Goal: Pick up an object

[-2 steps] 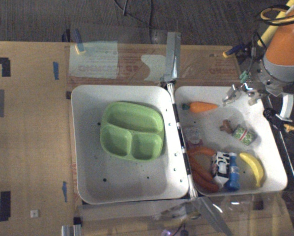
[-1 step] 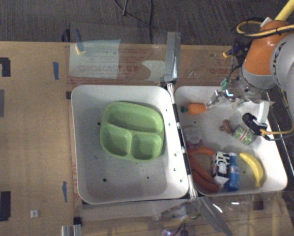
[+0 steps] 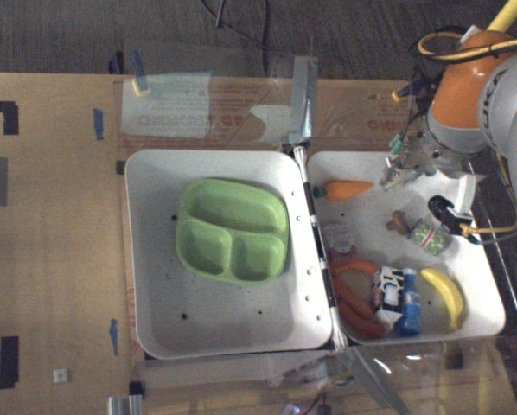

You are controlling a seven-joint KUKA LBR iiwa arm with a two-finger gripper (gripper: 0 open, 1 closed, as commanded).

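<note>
beside the gripper [image 3: 403,173] lies a tapered orange carrot [image 3: 347,190].

Grey arm [image 3: 509,102], orange band, yellow cable, metal claw [image 3: 403,173]

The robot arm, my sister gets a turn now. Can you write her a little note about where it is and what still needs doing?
Gripper: over the back of the right bin, up high, with nothing seen between its fingers. Whether it is open or shut is hard to tell.
Right bin holds: carrot, banana, small can, cow-patterned toy, blue item, red sausages.
Left bin holds the green divided plate.
Done: nothing picked up yet.
Left: grab one object and lift it.
</note>
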